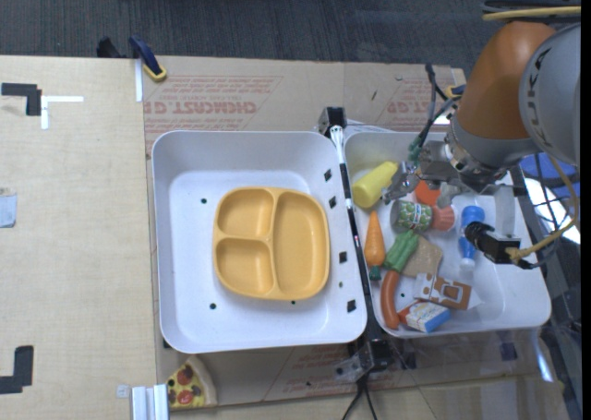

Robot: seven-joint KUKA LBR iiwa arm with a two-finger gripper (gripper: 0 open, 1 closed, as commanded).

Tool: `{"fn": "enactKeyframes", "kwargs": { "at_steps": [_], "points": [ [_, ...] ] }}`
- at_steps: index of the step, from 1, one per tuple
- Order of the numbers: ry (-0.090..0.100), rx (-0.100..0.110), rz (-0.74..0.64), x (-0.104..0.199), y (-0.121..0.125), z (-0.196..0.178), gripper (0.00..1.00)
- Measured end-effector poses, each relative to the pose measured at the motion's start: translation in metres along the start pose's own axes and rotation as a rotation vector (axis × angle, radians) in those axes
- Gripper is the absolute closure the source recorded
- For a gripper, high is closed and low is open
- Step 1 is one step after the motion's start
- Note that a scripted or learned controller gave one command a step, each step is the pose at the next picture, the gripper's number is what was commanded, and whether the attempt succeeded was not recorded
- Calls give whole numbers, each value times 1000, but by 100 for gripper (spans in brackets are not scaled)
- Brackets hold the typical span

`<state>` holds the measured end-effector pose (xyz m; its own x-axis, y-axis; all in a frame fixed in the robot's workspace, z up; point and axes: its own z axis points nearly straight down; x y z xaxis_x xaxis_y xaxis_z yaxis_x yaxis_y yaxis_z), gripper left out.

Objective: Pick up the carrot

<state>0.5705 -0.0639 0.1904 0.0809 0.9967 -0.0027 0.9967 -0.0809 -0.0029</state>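
Here carrot (374, 241) beside green vegetable (402, 249).

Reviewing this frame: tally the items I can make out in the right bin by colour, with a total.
Yellow: 1, the yellow piece
Orange: 1, the carrot
Green: 2, the green can and green vegetable
Red: 1, the sausage
Blue: 1, the blue bottle
Brown: 1, the bread slice
Total: 7. Some items are partly hidden under the arm, and the boxes at the front are left uncounted.
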Motion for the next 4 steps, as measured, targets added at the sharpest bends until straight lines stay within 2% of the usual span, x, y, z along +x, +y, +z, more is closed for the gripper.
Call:
{"fn": "enactKeyframes", "kwargs": {
  "at_steps": [1,2,3,4],
  "points": [
    [2,0,71,24,-95,0,0],
    [1,-1,100,69,-54,0,0],
    [0,1,145,6,-20,0,0],
    [1,1,156,51,-64,0,0]
  ]
}}
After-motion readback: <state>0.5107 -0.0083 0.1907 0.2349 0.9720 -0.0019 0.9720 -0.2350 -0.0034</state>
